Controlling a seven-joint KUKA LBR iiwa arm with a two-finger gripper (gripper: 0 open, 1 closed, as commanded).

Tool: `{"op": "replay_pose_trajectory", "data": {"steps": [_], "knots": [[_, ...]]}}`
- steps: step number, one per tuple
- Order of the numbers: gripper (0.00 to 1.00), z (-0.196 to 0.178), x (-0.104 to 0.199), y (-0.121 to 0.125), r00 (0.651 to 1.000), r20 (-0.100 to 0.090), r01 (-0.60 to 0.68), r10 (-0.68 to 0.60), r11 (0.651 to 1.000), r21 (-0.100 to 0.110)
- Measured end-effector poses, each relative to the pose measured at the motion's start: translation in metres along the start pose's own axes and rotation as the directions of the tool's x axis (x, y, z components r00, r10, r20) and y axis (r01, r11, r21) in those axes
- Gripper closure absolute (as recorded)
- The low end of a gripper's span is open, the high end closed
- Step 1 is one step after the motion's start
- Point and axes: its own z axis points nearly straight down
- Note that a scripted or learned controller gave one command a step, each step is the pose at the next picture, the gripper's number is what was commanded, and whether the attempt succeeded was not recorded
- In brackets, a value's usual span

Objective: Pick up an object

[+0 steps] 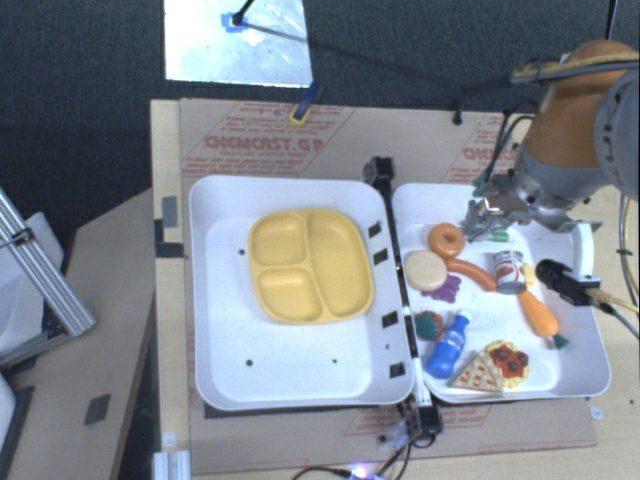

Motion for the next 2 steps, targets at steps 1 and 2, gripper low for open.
{"op": "replay_pose_trajectory", "data": {"steps": [1,2], "knots": [[1.0,-0.0163,0.0021,0.0092,1.0,-0.001,0.005,-0.005,1.0,-0.003],[1.0,-0.0157,-0.004,-0.0001,1.0,-0.001,0.001,-0.001,1.0,0.0]]}}
